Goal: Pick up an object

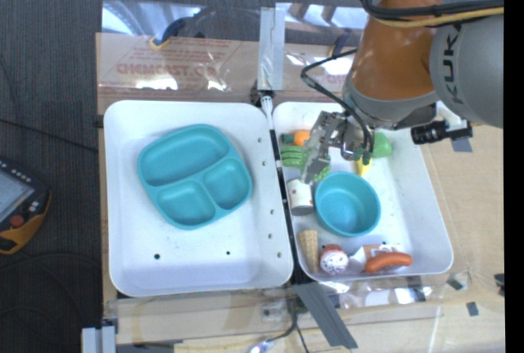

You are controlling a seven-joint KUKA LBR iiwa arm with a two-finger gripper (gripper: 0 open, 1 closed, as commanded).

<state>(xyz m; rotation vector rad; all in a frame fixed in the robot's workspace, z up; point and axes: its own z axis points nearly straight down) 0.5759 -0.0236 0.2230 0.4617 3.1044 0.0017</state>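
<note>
- Reaching in from the right, the grey arm (pixel 479 69) with its orange band (pixel 393 44) hangs over the back of the right bin (pixel 434 216).
- The jaws (pixel 332 148) point down and to the left above the cluttered back-left part of that bin; whether they are released or clenched I cannot tell, and nothing can be seen held between them.
- Just beneath and beside the jaws lie green toy pieces (pixel 293 153) and a small orange piece (pixel 302 138), with a yellow-green piece (pixel 378 148) on their right.
- A blue bowl (pixel 347 205) sits upright in the middle of the right bin, close below the jaws.
- A small white cup (pixel 300 196) lies just left of the bowl, against the bin's left wall.
- Along the front of the bin sit a cone (pixel 309 245), a white and red ball (pixel 333 261) and a red sausage (pixel 387 262).
- The left bin (pixel 131 261) holds a blue divided plate (pixel 194 175), well apart from the arm.
- Both bins rest side by side on the desk (pixel 475 179).
</note>
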